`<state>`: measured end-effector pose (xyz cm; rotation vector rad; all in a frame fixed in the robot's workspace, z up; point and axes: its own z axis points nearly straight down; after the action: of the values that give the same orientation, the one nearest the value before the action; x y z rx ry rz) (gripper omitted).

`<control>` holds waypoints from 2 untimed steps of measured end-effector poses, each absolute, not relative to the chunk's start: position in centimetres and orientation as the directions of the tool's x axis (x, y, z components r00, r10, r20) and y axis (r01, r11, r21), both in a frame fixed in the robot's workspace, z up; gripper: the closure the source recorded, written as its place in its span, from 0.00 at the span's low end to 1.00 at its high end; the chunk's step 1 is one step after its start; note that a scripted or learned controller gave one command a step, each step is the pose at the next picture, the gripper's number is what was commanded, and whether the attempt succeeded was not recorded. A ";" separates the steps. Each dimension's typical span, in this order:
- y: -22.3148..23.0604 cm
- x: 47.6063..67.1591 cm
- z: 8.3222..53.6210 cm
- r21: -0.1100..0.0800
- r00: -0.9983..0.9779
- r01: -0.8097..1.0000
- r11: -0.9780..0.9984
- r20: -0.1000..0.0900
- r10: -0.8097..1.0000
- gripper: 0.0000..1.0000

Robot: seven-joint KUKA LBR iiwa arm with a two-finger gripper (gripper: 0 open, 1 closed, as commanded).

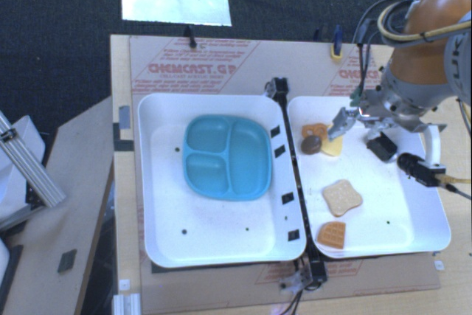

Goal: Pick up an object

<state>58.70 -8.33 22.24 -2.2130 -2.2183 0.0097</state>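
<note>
Nearest the camera, a waffle-like orange piece (332, 234) lies at the front edge of the right bin (413, 232), with a slice of toy bread (343, 197) just behind it. Farther back sit a small brown lump (311, 144), an orange cookie-like piece (313, 131) and a yellow wedge (332, 147) — all close together near the divider. The gripper (344, 122) hangs over this cluster, its tip just above the yellow wedge; whether it is released or clenched cannot be told, and nothing is seen held. A blue sectioned plate (226, 157) rests in the left bin (166, 232).
</note>
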 end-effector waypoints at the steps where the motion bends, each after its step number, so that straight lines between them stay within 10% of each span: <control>1: -8.3 58.9 22.8 0.002 -0.004 1.000 0.004 0.000 1.000 0.00; 2: -9.2 58.8 18.1 -0.003 -0.001 1.000 0.001 0.000 1.000 0.00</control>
<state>58.81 -9.24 18.10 -2.2189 -2.2209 0.0034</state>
